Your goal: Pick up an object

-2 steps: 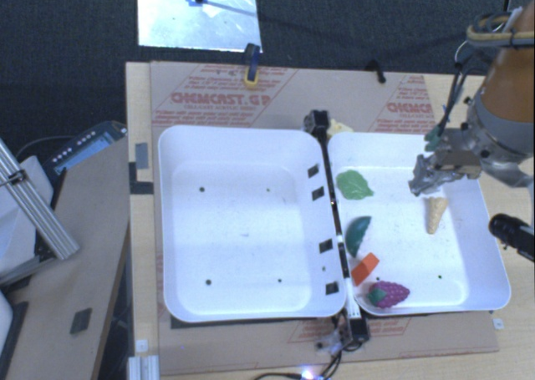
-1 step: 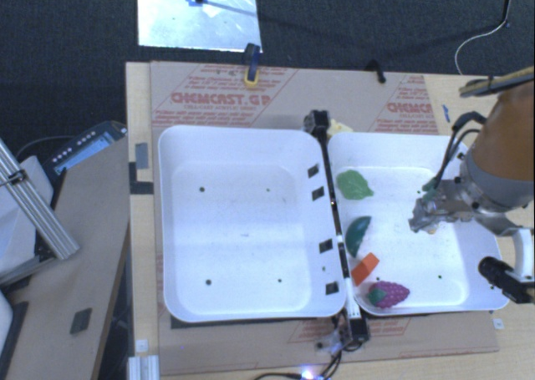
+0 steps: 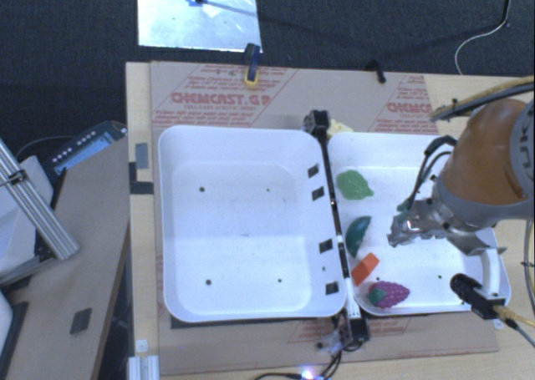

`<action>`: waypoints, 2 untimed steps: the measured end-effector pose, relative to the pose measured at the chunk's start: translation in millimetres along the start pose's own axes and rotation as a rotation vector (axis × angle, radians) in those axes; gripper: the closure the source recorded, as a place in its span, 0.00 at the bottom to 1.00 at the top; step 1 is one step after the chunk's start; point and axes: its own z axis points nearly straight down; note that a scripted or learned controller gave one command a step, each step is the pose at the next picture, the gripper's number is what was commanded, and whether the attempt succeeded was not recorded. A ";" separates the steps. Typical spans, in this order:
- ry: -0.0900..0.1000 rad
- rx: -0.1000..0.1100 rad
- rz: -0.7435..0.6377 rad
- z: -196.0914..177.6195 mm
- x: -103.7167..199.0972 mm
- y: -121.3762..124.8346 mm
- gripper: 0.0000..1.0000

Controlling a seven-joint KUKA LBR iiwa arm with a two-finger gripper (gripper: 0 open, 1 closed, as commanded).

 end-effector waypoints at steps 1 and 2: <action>-0.001 -0.012 -0.007 -14.6 33.3 62.7 1.00; -0.005 -0.024 -0.001 -194.4 -6.8 45.2 1.00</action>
